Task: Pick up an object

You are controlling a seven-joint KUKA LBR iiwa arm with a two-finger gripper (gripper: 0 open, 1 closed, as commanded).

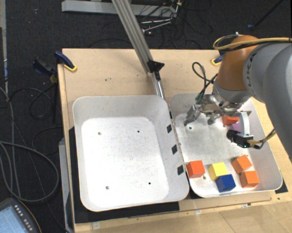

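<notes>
hand (200, 117): over the far part of the right bin (200, 140), fingers spread apart, nothing between them | blocks: three orange (195, 169) (242, 163) (249, 179), one yellow (218, 171), one blue (225, 183), grouped along the right bin's near edge | left bin (121, 151): beside it on the tabletop (110, 71)

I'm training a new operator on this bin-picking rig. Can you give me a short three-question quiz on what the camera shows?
1. True or false: the blocks lie in the left bin.
2. Which colour block sits between the yellow block and an orange block? A red, B blue, C green.
3. Over which bin is the gripper?

Key: 1 false, they lie in the right bin. 2 B, the blue block. 3 the right bin.
</notes>
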